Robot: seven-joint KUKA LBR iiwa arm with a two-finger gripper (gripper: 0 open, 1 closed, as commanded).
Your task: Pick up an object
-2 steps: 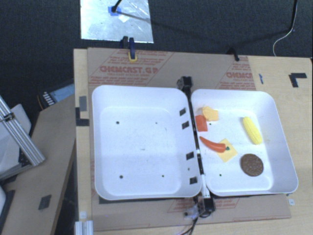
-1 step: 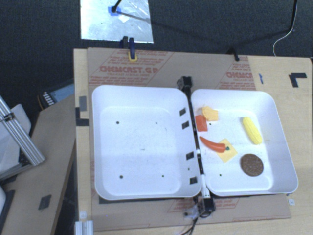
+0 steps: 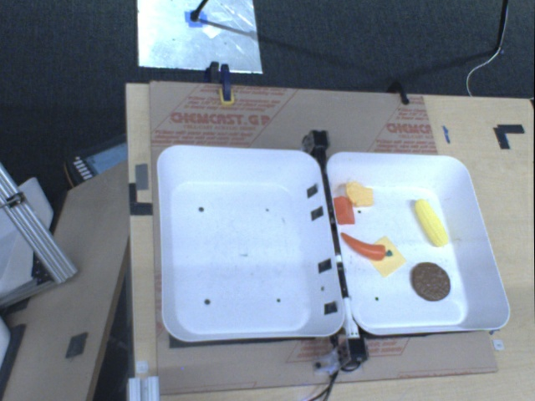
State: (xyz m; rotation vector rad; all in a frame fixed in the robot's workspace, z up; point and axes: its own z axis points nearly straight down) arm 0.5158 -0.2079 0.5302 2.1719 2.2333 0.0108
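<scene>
The right bin [image 3: 481, 249] holds a corn cob [image 3: 430, 221], a brown cookie [image 3: 430, 281], a red chili [image 3: 364, 246] and cheese pieces [image 3: 359, 194]. Gripper state: cannot be told.

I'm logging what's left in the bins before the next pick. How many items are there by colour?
Yellow: 3 – corn, cheese slice, small chunk
Red or orange: 2 – chili, orange block
Brown: 1 – round patty
Total: 6, all in the right bin.
</scene>
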